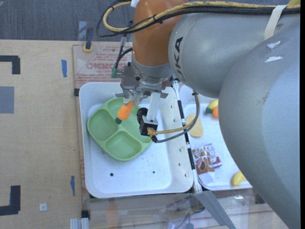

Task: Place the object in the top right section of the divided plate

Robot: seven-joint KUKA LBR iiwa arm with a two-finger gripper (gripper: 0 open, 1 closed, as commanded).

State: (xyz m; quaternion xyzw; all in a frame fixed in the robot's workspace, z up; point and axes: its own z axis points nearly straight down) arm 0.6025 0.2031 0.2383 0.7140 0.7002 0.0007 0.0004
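The green divided plate (116,135) lies tilted in the left bin (138,175), with bare white floor below it. The gripper (127,104) pinches a small orange carrot (124,111) just above the plate's upper right section — the right bin (214,178) holds yellow pieces and a printed packet (206,157).

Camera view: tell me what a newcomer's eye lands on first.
The huge grey arm with its orange band covers the upper right. Below its wrist, a small orange carrot-like object sits at the gripper, over the green divided plate in the left white bin.
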